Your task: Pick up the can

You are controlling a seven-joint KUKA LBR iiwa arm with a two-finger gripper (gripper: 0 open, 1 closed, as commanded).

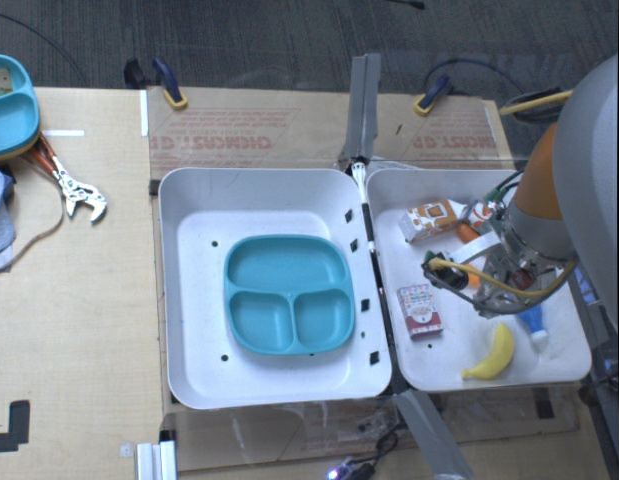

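End effector: low in the right white plastic bin, at; grip state cannot be told.
Can: red-white cylinder near the back wall, probably the target.

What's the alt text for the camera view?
The arm reaches into the right bin, its gripper low among a banana, two cartons and a can. The left bin holds a teal tray.

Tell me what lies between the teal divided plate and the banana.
A small red-and-white packet lies between the plate and the banana, in the right bin, seen from the overhead camera.
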